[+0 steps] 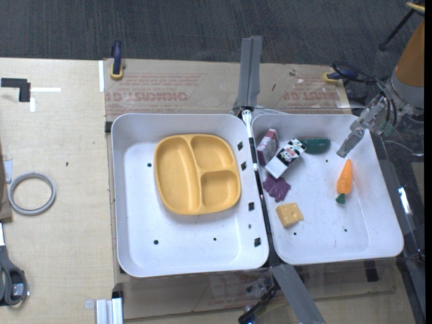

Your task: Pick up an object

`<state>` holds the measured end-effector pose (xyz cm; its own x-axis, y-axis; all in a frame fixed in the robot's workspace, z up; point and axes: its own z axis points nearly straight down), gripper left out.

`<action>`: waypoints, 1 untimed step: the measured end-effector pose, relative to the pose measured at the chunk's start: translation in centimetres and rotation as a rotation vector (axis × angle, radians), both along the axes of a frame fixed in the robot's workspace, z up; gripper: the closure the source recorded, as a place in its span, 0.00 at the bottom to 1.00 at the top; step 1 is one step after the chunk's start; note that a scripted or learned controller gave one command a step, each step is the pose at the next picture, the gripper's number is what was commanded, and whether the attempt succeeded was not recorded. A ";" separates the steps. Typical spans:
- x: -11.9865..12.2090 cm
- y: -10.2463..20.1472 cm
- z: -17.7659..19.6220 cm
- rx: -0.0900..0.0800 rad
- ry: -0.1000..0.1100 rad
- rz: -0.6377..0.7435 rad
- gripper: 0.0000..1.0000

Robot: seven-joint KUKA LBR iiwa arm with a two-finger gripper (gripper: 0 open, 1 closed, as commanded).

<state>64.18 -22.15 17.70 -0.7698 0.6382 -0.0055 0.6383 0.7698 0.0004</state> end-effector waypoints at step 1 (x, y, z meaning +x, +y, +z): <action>-7.7 0.0 -8.4 0.002 0.000 -0.259 0.00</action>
<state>56.48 -22.19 9.31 -0.5805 0.8142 -0.0040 0.8142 0.5806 0.0014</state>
